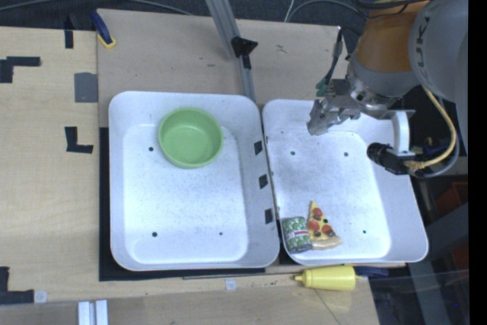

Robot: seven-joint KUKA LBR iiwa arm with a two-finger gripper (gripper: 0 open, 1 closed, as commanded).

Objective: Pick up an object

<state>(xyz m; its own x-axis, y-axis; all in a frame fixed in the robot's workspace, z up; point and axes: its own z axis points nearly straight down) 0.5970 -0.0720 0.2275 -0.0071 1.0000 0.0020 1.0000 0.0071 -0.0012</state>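
Gripper (323, 120) over far-left corner of right bin (396, 236), near its far rim. Jaw state not readable from this angle: cannot tell whether open or closed. Nothing seen between the fingertips.

Candidate objects, right bin: pizza slice toy (320, 226) at near-left corner, tip pointing far; small green packet (295, 233) touching or just beside it on its left, hard against the bin's left wall. Both well apart from gripper, toward the near side. Rest of that bin floor bare white with speckle.

Left bin (129, 240): green bowl (190, 137) upright in far half, slightly left of centre.

Outside bins: yellow bottle (329, 278) lying on its side on the bench just beyond near rim of right bin.

Progress, judged: pick not yet made. No object lifted, all four resting on their surfaces. Remaining: choose target, travel over it, descend, close, lift. Nearest candidates are the pair in the near-left corner; wall contact there looks likely to hinder finger placement. Bowl stands freer but across the divide.
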